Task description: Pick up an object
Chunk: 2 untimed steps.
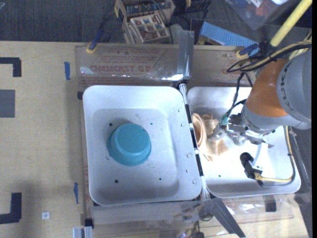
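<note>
Looking down from the camera view. Low over the right bin, at its middle: the claw, under the grey arm's orange band. Cannot tell whether spread or pressed together; hidden by the wrist from this angle.

Just left of the claw, touching or nearly so: a tan crumpled thing, lying against the bin's left wall. Cannot tell whether pinched or merely beside.

Well left of the claw, in the middle of the left bin: a teal bowl, mouth down, alone on the white floor.

Beyond the claw and to its left, behind both bins: a cardboard sheet under shiny film, printed in faint red capitals, too washed out to read with certainty.

Farther back: a printed box with coloured pictures and small lettering, too small to read.
</note>
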### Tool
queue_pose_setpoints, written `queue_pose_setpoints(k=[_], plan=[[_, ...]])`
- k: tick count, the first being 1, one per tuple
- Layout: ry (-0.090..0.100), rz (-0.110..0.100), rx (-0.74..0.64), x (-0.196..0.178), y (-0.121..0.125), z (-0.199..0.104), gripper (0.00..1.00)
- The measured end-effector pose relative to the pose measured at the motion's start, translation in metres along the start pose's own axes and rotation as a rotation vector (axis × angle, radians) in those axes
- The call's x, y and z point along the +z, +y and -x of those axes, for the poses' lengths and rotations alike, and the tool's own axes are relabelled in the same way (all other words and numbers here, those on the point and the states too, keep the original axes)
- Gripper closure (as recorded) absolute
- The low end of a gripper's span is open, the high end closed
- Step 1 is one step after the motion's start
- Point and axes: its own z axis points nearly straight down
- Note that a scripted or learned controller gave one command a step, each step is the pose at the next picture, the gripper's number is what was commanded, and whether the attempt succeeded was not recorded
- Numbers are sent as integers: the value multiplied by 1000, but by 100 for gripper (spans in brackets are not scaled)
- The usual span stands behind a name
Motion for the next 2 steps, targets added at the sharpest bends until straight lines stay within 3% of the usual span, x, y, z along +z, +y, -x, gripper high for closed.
queue_pose_setpoints(k=[1, 2], plan=[[2, 8, 2, -12, 3, 0, 100], [-2, -12, -115, -113, 21, -49, 100]])
